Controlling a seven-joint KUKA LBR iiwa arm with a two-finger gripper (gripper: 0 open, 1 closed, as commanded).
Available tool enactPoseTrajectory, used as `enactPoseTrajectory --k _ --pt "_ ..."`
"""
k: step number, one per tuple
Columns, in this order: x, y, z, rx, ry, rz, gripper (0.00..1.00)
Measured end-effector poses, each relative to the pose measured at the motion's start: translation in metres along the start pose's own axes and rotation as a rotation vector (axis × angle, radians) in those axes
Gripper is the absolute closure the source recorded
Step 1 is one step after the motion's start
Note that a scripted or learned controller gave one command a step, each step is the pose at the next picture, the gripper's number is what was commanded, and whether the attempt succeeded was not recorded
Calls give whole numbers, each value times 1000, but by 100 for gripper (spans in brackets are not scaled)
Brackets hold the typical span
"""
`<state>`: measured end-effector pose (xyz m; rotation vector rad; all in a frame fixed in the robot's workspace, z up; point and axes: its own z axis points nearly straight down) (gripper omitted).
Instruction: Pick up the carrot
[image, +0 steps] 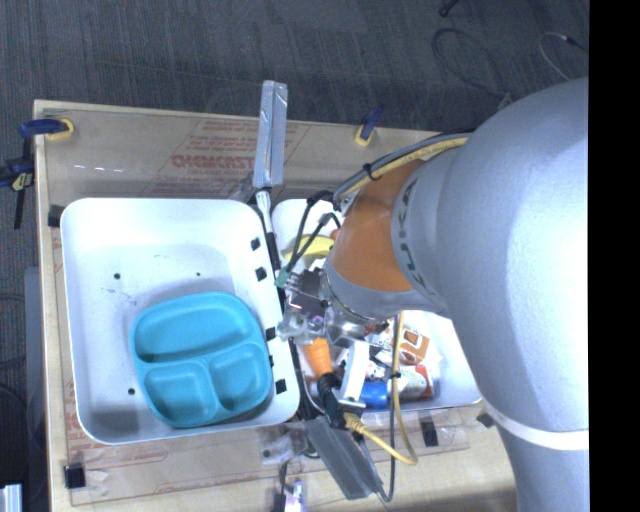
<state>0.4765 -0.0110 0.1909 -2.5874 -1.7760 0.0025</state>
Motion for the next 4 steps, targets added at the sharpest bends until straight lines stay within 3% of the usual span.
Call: enactPoseTrajectory --k 1,2,3,4 --pt "-94 35 -15 2 -1 38 100" --pt "-28 20 1 6 -1 182 100" --pt "20 -8 1 4 -1 92 100" --pt "-2 1 -38 -1 0 0 100"
